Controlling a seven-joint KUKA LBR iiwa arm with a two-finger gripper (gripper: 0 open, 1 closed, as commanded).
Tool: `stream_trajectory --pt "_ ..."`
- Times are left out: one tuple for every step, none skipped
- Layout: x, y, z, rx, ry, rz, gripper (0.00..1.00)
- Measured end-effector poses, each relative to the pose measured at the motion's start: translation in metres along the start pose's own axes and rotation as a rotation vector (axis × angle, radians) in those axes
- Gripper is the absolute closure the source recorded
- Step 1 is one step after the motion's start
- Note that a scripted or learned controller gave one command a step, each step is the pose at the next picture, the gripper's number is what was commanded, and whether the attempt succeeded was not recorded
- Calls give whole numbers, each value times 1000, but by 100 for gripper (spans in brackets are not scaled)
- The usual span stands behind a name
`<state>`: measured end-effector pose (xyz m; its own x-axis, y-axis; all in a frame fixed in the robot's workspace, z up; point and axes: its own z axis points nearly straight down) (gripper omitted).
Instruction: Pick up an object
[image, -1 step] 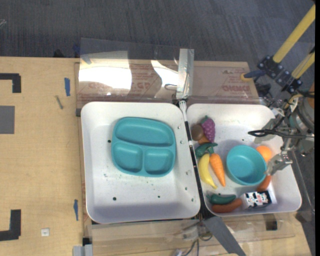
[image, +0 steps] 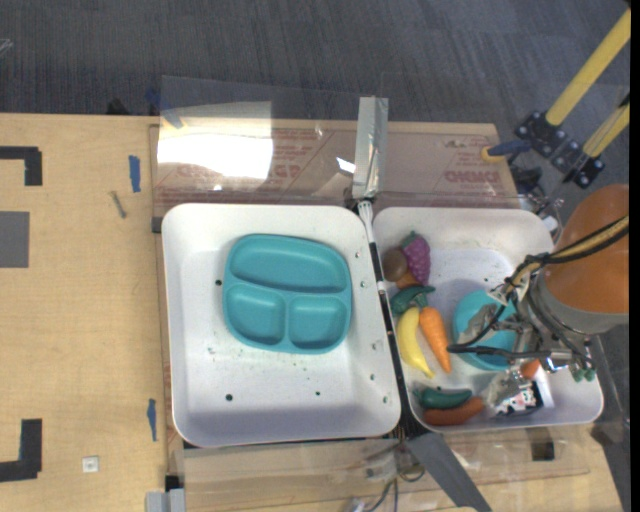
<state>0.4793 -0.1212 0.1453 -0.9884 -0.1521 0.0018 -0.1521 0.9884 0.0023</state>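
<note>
A: Start with the big things. Where does everything sit?

B: The surface carries two white bins. The left bin holds a teal divided plate near its middle, with bare floor all round it. The right bin is the crowded one, and the arm comes over it from three o'clock.

A: And the pincer?

B: The pincer hangs low at the right bin's centre, beside a teal cup. Cables cross it, so I cannot tell whether it is spread or pressed together, and I see nothing held.

A: What could it take?

B: Along the nine o'clock wall lie a banana and a carrot, touching (awkward to separate). A purple toy sits at eleven o'clock, a red and green piece at seven.

A: Advice?

B: I judge the cup the nearest candidate: come straight down, close across its rim, lift vertically. Room is tight toward the dividing wall; twelve to two o'clock offers the most open floor for moving.
</note>
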Motion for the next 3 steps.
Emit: stream_trajectory --pt "-32 2 55 5 -15 372 0" --pt "-70 -4 -35 4 -17 323 0" --pt "-20 2 54 4 -19 351 0"
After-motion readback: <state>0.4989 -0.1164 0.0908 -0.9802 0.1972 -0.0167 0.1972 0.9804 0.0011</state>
